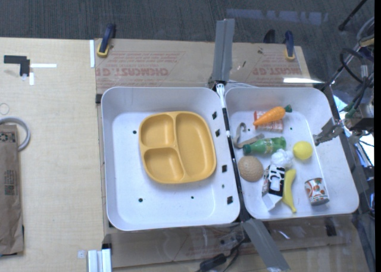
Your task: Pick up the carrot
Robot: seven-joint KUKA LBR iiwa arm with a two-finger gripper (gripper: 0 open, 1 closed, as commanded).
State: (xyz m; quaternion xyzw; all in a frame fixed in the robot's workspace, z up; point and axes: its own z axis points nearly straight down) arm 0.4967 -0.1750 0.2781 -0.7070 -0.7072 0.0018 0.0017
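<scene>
The carrot [271, 115] is lying in the upper part of the right bin [333, 202], resting partly on a small orange-and-white packet [269, 123], just above a green bottle [266, 144]. A lemon [302, 150], a banana [289, 189] and a can [317, 191] are sitting lower right. The hand [326, 136] is hovering at the bin's right rim; whether it is apart or together, I cannot tell. The left bin [119, 205] is holding a yellow divided plate [177, 146].
</scene>
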